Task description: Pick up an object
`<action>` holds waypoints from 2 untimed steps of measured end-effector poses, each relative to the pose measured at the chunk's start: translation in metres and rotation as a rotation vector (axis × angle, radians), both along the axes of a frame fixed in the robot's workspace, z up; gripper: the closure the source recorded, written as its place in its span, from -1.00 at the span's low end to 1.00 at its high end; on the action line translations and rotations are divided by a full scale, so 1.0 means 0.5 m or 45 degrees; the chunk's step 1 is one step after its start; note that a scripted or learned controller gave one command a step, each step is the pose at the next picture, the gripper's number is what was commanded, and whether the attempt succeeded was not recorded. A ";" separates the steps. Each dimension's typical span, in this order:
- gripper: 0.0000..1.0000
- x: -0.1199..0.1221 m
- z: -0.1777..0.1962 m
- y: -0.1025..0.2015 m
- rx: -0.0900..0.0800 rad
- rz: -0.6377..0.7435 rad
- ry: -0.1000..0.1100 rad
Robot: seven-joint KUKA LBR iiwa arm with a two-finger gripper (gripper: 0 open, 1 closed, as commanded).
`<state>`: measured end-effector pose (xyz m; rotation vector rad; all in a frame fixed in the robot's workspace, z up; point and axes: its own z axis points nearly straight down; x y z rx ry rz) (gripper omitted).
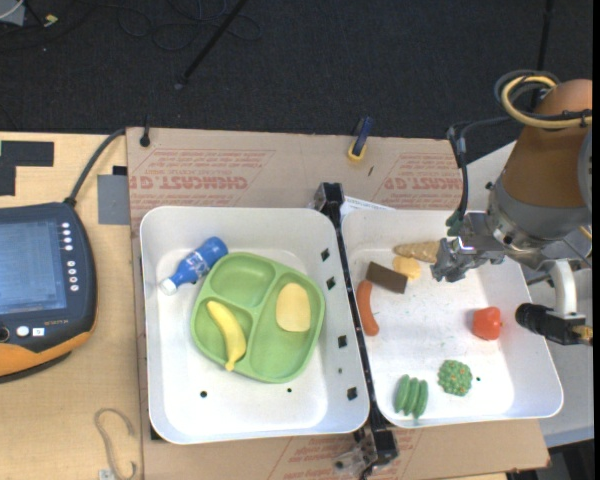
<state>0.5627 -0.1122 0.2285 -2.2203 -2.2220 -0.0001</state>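
One fixed camera above the desk (pixel 60 158), looking down at a slant, both bins (pixel 160 258) in frame, moderately near

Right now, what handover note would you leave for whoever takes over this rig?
Gripper: low over the right bin, near its back-left area; nothing visibly held.
Right bin: brown block, yellow piece, orange carrot, red tomato, broccoli, green pea pods.
Left bin: green plate with banana and yellow slice; blue bottle.
Done: no pick visible.
Left: grasp and lift one object.
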 end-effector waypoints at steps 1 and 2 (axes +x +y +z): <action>1.00 -0.030 0.012 0.084 0.002 0.002 0.005; 1.00 -0.063 0.019 0.168 0.003 0.004 0.006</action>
